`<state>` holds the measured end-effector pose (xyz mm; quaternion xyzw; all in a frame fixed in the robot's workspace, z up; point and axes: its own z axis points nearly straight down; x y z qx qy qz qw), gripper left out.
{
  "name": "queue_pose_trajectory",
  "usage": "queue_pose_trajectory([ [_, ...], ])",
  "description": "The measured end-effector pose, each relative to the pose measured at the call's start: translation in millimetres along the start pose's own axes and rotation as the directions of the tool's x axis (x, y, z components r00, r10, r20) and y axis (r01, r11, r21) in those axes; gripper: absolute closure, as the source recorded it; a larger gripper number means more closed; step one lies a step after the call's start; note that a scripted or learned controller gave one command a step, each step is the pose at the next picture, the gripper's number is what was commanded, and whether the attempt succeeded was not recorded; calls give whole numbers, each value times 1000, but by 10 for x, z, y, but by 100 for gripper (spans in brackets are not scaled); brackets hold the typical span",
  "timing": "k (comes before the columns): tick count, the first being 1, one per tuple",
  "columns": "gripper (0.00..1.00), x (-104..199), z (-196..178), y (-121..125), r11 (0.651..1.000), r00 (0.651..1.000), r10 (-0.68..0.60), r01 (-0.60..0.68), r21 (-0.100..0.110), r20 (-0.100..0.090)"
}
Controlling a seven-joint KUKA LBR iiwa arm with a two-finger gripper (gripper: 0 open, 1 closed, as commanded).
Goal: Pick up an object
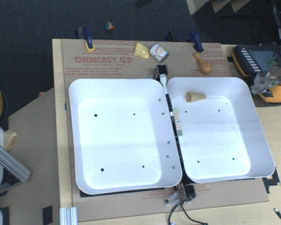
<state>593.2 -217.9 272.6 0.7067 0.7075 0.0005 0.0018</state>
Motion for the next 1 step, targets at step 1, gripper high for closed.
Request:
queue_pose_trajectory([
  [1, 100, -74, -824, -326, 1000, 1000, 3, -3, -7, 3],
])
